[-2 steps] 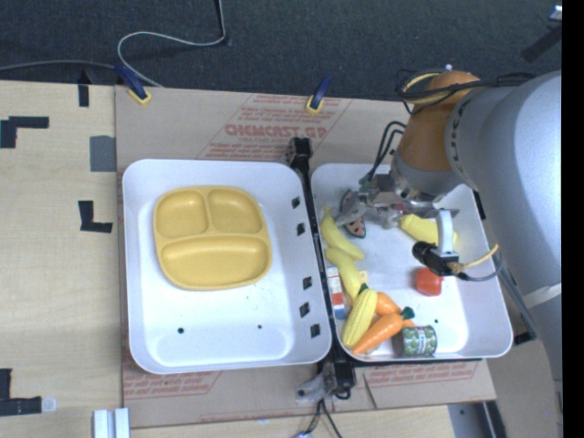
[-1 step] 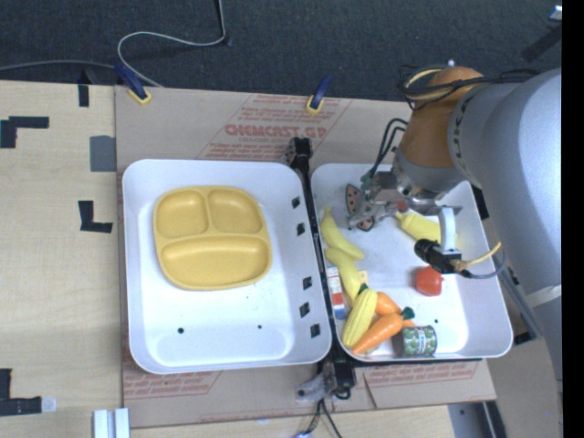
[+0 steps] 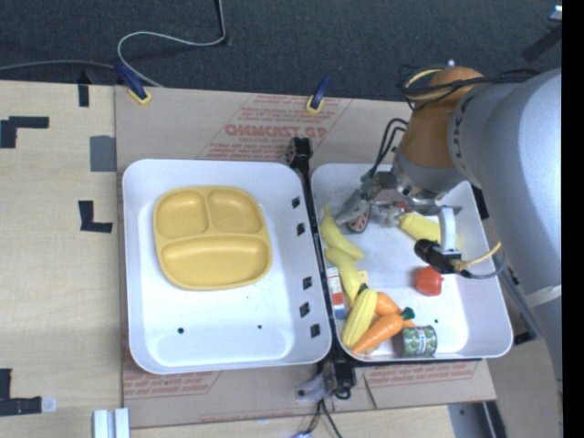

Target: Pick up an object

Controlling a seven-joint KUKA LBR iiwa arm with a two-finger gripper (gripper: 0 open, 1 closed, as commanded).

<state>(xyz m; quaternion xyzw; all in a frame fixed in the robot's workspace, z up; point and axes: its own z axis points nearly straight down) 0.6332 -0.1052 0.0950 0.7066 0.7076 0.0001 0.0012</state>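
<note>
One fixed camera is mounted above the table (image 3: 55, 245), angled downward at a slant. Both white bins (image 3: 146, 336) fit in frame at moderate range; the arm (image 3: 511, 153) enters from the right.

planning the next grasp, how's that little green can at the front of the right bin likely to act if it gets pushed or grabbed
The green can lies on its side, so a push would probably set it rolling. It looks stiff and small, likely light. Its rounded wall may slip between fingers, and the carrot lying right against it could get nudged too.
</note>
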